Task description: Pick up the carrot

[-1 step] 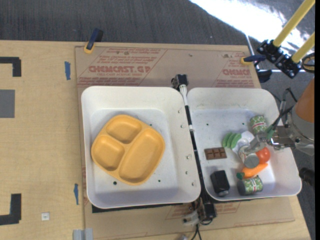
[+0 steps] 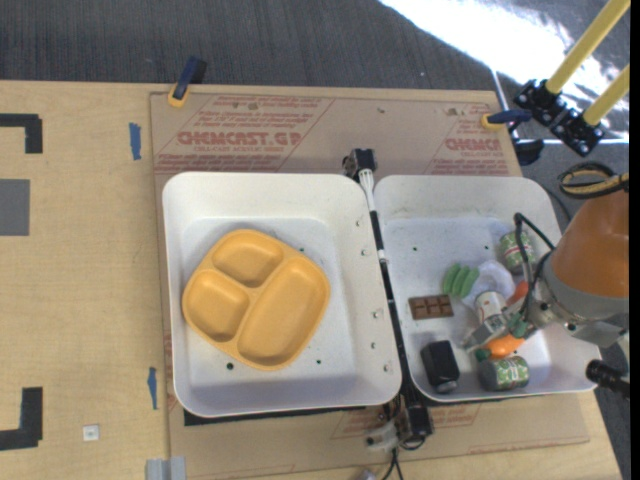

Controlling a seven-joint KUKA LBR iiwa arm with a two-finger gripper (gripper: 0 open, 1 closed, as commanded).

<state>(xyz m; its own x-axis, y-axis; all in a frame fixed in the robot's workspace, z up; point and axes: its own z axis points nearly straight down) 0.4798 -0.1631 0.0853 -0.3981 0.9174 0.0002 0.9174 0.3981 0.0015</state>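
The carrot (image 2: pixel 504 346) is a small orange piece in the right bin (image 2: pixel 420 230), near its front right corner. My gripper (image 2: pixel 512 326) hangs low directly over it, at the end of the grey arm with the orange band (image 2: pixel 600 253) that reaches in from the right. The arm's wrist hides part of the carrot. I cannot make out whether the carrot is held.
Crowded around the carrot are a green-labelled can (image 2: pixel 506 372), a black block (image 2: pixel 440 364), a brown chocolate bar (image 2: pixel 432 307), a green ridged item (image 2: pixel 460 279), a white piece (image 2: pixel 489 306) and a second green can (image 2: pixel 514 249). The left bin (image 2: pixel 190 203) holds a yellow divided plate (image 2: pixel 256 296).
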